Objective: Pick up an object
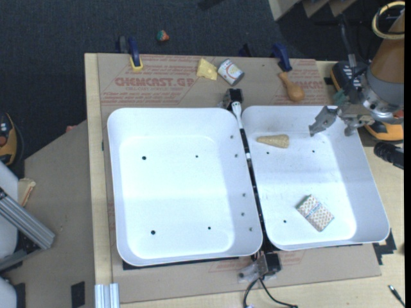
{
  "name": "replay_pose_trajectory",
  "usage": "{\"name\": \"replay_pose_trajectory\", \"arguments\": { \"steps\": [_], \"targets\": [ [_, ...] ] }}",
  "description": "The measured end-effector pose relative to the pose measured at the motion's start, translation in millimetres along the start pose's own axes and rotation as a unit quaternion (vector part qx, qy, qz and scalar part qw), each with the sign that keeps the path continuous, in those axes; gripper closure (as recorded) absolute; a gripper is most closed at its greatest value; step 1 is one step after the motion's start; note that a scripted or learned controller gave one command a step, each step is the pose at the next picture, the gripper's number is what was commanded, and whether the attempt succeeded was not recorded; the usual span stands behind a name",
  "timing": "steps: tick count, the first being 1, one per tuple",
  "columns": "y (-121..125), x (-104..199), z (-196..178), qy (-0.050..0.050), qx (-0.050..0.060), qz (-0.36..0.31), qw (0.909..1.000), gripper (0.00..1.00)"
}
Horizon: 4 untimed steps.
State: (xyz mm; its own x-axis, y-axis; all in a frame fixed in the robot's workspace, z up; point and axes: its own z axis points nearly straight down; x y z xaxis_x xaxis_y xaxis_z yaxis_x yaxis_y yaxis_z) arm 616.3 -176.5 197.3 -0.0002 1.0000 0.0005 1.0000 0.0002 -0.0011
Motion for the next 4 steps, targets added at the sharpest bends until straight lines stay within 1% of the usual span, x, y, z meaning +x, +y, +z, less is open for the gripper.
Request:
{"name": "replay_pose_trajectory", "arguments": {
  "steps": [1, 2, 3, 4],
  "targets": [
    [-4, 2, -165, -0.003, -0.011, -0.001, 0.9999, 0.0],
    [-9, 8, -343, -0.004, -0.011, -0.001, 0.9999, 0.0],
    [-23, 76, -214, 0.002, 0.006, -0.003, 1.0, 0.0],
    [-21, 72, -233, -0.001, -0.003, -0.001, 1.0, 1.0]
  ]
}}
